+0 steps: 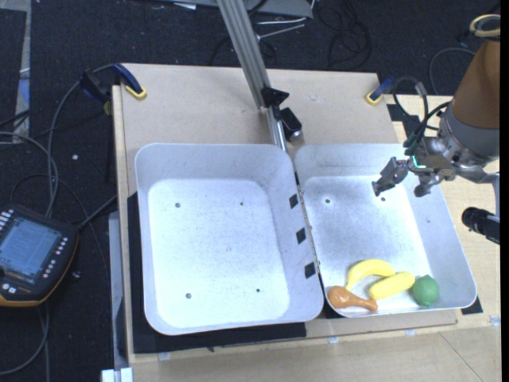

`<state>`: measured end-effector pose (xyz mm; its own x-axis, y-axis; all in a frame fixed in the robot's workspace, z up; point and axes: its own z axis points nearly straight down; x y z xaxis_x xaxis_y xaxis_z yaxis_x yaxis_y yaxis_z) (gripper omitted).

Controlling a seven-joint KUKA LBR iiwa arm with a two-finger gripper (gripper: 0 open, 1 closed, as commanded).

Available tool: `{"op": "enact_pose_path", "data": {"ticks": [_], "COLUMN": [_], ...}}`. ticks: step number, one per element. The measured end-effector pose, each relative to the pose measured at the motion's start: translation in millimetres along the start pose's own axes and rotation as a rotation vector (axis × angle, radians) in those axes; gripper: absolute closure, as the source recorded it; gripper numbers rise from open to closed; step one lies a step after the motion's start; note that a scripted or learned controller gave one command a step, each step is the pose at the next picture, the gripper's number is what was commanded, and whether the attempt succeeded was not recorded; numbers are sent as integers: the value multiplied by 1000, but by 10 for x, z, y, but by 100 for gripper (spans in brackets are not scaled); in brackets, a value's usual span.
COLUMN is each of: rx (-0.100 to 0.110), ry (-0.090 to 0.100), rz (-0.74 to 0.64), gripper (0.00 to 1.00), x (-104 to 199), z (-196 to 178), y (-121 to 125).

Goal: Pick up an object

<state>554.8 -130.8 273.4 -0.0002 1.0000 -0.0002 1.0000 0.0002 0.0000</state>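
Right bin: fruit at near edge, gripper above far side.
We list two bananas (380, 278), a lime (426, 290) and an orange pear (348, 298) clustered in the right bin's (445, 233) near corner; the gripper (406, 177) hangs well apart, fingers spread, holding nothing.
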Motion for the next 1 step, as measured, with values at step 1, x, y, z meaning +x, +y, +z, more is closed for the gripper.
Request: {"op": "enact_pose_path", "data": {"ticks": [1], "rx": [0], "ry": [0], "rz": [0], "gripper": [0], "x": [0], "z": [0], "y": [0]}}
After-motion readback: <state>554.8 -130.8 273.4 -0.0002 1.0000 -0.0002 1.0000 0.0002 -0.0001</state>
